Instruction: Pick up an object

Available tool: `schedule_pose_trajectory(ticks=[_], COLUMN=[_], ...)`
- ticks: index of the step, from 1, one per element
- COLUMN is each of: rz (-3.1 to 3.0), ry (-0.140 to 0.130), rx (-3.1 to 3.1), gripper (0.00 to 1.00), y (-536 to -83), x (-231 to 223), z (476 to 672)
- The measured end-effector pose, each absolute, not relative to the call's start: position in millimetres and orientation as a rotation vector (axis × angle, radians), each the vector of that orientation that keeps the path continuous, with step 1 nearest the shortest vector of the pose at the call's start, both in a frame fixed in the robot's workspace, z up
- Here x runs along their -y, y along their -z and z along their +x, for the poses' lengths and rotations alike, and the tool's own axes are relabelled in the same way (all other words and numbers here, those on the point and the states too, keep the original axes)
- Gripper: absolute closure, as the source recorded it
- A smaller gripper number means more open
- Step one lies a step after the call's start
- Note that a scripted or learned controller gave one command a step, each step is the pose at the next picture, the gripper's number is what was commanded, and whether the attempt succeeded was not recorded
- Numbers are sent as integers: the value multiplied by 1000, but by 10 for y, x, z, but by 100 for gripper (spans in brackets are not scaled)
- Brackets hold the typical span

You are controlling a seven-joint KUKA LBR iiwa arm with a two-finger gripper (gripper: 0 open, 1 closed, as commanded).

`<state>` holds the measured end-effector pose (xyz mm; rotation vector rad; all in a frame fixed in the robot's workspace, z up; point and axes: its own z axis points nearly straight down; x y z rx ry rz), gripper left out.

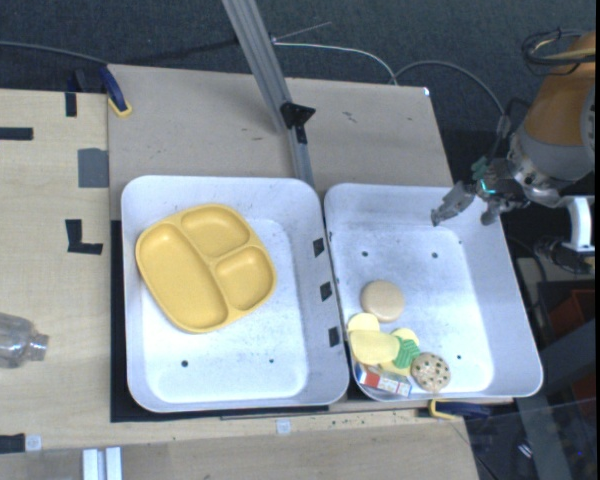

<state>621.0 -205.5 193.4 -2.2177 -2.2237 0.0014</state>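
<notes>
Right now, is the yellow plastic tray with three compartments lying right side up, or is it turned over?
Right side up. The yellow plastic tray lies flat in the left white bin, and its three hollow compartments face up.

Both bins, the left [160, 368] and the right [500, 298], look like matt white plastic, their floors scuffed and speckled with dark marks. The yellow tray [205, 266] looks like smooth plastic with a soft sheen. The round beige piece [383, 298] has a dull, smooth face; the cookie [431, 371] looks rough and dotted. The bench [40, 248] looks like pale wood, matt, with strips of black tape. The bottle [8, 340] is clear, glossy plastic. The slanted bar [255, 43] looks like ribbed bare metal. The arm [560, 118] has a smooth orange band and grey casing.
</notes>
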Motion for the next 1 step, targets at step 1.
schedule_pose_trajectory(ticks=[1], rz=[-2217], ry=[-5], rx=[2220], gripper=[0], y=[-1888], x=[1654], z=[5656])
